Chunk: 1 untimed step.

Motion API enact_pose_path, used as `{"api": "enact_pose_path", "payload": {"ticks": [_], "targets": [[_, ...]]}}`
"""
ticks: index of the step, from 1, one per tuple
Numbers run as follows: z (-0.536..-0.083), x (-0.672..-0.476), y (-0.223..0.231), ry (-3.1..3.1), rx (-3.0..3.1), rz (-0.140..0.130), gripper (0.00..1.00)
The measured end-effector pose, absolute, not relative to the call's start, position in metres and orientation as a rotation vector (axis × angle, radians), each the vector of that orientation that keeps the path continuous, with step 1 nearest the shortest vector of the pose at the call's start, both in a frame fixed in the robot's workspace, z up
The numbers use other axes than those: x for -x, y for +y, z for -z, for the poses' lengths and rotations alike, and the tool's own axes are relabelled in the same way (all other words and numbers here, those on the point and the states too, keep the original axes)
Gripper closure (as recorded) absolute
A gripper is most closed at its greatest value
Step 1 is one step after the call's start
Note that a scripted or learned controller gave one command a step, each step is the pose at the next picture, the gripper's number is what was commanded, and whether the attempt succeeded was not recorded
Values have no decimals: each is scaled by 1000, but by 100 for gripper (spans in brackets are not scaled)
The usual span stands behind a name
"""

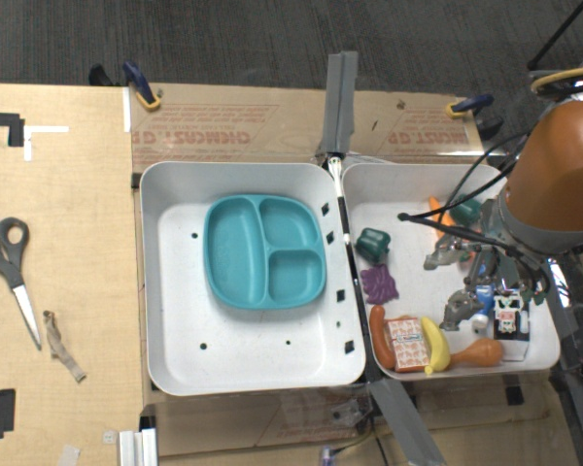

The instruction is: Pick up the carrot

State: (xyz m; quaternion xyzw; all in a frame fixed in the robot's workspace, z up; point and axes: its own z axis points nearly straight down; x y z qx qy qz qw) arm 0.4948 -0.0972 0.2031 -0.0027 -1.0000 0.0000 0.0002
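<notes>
Carrot: small bright orange piece in the right bin, just beyond the tool toward the far wall and partly behind its cables. Tool state: cannot tell, and nothing is seen in its grasp. Expect a light, stiff, smooth plastic toy that is likely slippery and tapered. You take it across the thicker mid-body, not the tip

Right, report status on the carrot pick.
Gripper over right white bin, grip unclear. Small orange carrot at the bin's back, partly behind black cables. Nothing seen held.
</notes>
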Motion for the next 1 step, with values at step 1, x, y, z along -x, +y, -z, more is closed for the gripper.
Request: {"api": "enact_pose_path", "payload": {"ticks": [1], "targets": [[-333,-573,-136,-3138,211,-1,0]]}}
